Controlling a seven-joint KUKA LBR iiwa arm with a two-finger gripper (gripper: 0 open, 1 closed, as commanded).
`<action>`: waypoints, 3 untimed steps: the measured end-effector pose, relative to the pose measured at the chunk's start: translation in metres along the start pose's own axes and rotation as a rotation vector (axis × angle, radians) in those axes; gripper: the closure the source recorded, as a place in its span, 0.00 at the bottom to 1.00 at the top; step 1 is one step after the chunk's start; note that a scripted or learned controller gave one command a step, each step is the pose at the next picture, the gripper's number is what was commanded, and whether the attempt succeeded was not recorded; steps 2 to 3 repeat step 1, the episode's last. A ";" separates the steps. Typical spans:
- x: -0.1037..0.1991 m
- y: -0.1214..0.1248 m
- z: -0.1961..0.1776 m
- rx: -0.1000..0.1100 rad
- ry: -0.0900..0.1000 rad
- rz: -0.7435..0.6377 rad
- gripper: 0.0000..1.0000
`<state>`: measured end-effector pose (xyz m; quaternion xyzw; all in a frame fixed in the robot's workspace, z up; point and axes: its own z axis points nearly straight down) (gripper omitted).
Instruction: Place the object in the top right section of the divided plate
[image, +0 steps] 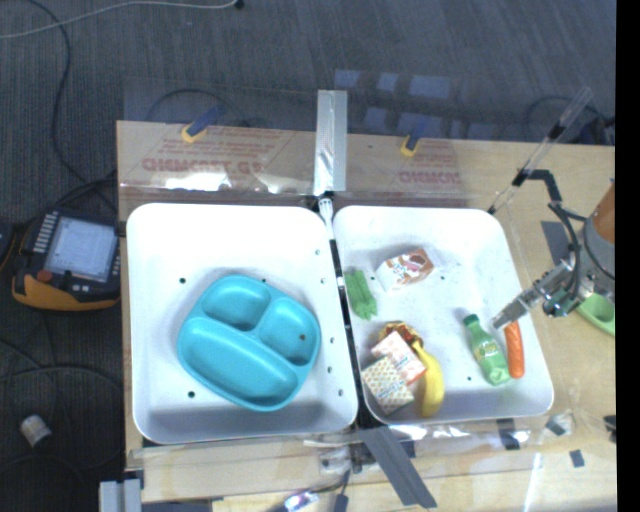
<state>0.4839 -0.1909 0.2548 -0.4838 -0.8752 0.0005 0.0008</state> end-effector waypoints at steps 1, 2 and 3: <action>-0.051 0.020 -0.180 -0.002 -0.004 -0.065 1.00; -0.051 0.020 -0.180 -0.002 -0.004 -0.065 1.00; -0.051 0.020 -0.180 -0.002 -0.004 -0.065 1.00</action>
